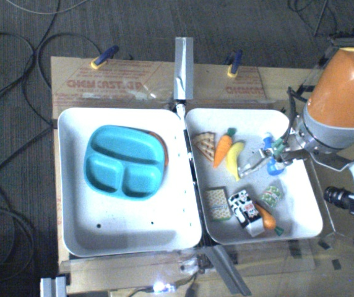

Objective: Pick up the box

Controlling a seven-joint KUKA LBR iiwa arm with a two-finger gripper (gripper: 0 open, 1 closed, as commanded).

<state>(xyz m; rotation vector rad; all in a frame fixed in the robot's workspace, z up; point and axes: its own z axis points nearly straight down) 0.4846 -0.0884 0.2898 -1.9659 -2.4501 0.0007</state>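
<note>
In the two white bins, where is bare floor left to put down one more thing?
Left bin: a broad bare strip in front of the blue tray. Right bin: a small patch between the banana and the box; elsewhere it is crowded, and the gripper hangs over its middle.

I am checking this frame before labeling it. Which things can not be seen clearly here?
- Gripper: too small and blurred in the camera view to tell its finger state.
- Box: its print is too small to read; a second carrot lies against it.
- Brown object: mostly hidden beneath the blue tray.
- Arm: cut off by the right edge.
</note>
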